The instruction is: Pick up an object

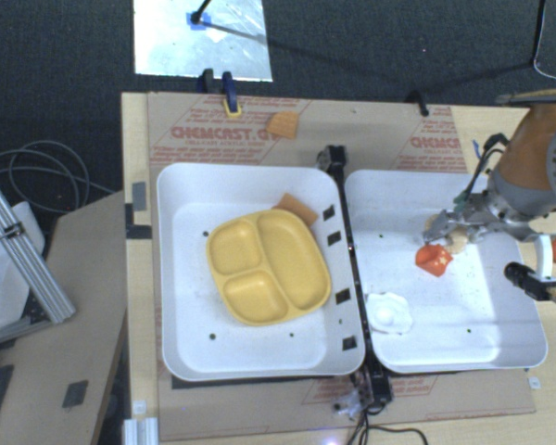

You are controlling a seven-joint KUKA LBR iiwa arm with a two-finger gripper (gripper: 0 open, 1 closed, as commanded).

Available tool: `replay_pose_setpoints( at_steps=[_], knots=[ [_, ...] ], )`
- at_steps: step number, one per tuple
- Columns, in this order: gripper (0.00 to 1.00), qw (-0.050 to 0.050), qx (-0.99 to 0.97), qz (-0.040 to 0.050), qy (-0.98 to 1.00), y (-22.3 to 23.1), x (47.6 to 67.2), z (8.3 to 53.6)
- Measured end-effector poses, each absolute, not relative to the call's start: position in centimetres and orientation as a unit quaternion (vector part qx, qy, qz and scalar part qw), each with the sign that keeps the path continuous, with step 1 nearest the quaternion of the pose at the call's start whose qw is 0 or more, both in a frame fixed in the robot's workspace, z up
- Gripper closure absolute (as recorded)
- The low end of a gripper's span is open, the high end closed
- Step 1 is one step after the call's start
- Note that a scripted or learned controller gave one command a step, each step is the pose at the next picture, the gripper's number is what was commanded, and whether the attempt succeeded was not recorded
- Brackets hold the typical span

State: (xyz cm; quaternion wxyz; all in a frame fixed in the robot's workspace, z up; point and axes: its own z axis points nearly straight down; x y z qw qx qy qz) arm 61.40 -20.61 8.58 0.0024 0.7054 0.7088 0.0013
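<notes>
In the right bin (500, 341) lies a small red object (434, 260), a little right of the bin's middle. My gripper (450, 229) hangs just above and behind it, reaching in from the right on the grey arm with the orange band (537, 142). A small tan bit (458, 243) shows right by the gripper tip, beside the red object. A crumpled white object (389, 311) lies near the right bin's front left corner. The red object rests on the bin floor.
The left bin (185, 341) holds a yellow divided plate (267, 267), with a tan-orange piece (297, 208) tucked behind it. An orange block (283, 123) lies on the bench behind the bins, near a blue and yellow clamp (229, 93). Black clips line the wall between the bins.
</notes>
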Motion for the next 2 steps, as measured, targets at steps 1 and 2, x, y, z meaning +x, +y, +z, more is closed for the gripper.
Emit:
replay_pose_setpoints(
  at_steps=[1,2],
  knots=[
    [0.00,-0.002,0.705,0.0001,0.709,-15.8,57.2,8.4],
    [1.00,0.002,0.706,0.0013,0.709,-16.1,57.5,9.6]
  ],
)
